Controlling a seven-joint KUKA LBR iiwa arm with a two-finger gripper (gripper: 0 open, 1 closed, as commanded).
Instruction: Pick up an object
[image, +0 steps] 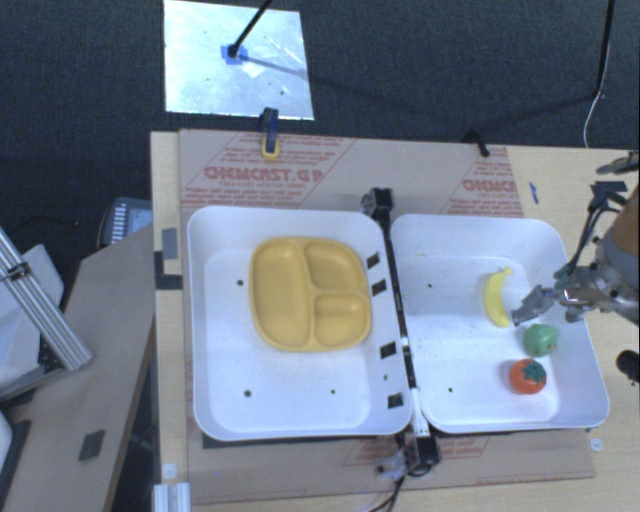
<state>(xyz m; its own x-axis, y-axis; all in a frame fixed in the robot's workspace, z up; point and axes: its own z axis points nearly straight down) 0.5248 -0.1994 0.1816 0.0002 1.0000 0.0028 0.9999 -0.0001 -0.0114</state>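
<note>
Yellow banana: lies in the right bin, just left of the gripper; green fruit right below it, tomato nearer the front.
Risk: I'd guess the tip lands between banana and green fruit, nudging both and closing on nothing.
Gripper: I cannot tell how wide it stands; nothing visibly held.
Arm: reaches in low from the right, wrist over the bin's rim.

A yellow tray is seen in the left bin; banana, green object and tomato are placed in the right bin, near the gripper.
</note>
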